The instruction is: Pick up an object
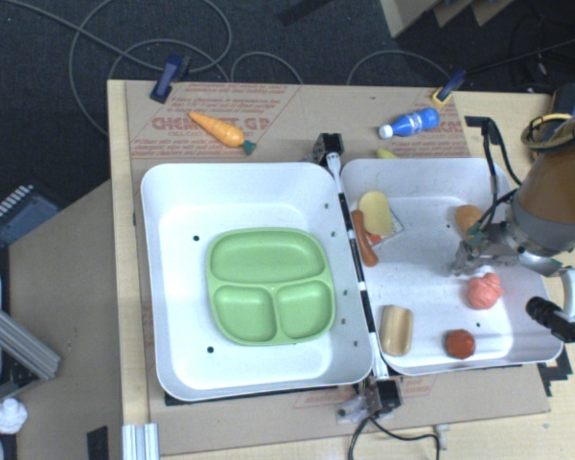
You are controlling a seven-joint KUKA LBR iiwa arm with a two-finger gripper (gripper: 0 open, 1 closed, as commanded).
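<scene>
Dark carpet floor point(57, 84), looping cables point(125, 27)

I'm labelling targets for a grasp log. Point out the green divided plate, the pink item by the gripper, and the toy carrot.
green divided plate point(268, 253): camera view, top compartment floor.
pink item point(484, 290): camera view, its middle.
toy carrot point(220, 128): camera view, orange body.

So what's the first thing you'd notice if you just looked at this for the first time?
Probably the big light green plastic plate with three compartments, sitting in the middle of the left white bin. Next, the grey arm's gripper, reaching into the right white bin from the right, just above a pink rounded toy. An orange toy carrot lies outside the bins, on the cardboard behind the left one.
</scene>
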